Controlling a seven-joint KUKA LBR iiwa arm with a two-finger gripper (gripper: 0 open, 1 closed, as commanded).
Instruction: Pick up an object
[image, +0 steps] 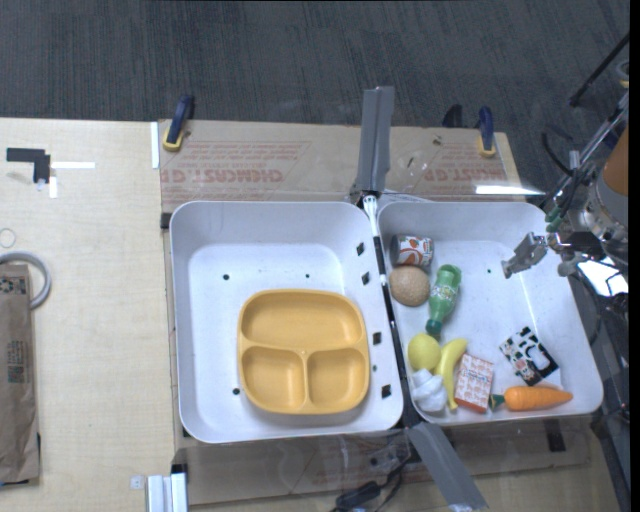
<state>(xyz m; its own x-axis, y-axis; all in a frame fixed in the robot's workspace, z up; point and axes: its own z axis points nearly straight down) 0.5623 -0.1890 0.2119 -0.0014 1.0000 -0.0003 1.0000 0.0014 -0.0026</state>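
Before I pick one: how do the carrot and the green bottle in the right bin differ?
The carrot is orange and tapered; the green bottle is green with a narrow neck. The carrot lies crosswise near the bin's front right corner; the bottle lies roughly lengthwise near the middle, beside a brown ball. Both lie flat in the right bin.

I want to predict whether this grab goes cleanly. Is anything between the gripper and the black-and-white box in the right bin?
Nothing visible: bare bin floor separates the gripper from the black-and-white box. The carrot lies beyond it.
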